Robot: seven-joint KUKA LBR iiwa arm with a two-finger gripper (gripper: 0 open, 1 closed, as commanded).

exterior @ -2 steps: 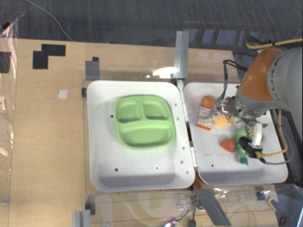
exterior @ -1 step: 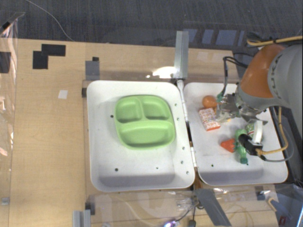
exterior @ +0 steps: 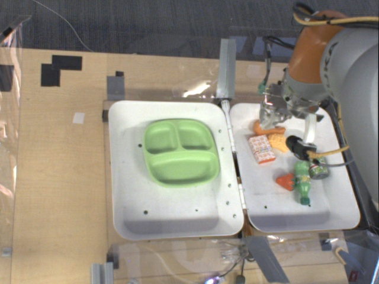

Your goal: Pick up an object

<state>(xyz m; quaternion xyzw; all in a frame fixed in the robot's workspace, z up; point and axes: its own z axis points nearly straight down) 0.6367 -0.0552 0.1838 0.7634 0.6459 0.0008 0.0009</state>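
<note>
My gripper [exterior: 270, 119] hangs low over the far part of the right bin [exterior: 337, 218]. Directly beneath it lies an orange object [exterior: 261, 127], partly hidden by the gripper. A yellow-orange piece [exterior: 278, 141] lies beside that one. A small red and white box [exterior: 261, 149] rests just in front of the gripper. Further forward are a green bottle [exterior: 302, 183], a red piece [exterior: 285, 182] touching its left side, and a small can [exterior: 320, 171] to its right. I see nothing lifted off the bin floor.
The left bin [exterior: 127, 218] holds a green divided plate [exterior: 180, 151] in its middle. A raised divider [exterior: 233, 158] runs between the two bins. The arm's grey and orange body [exterior: 331, 52] fills the upper right.
</note>
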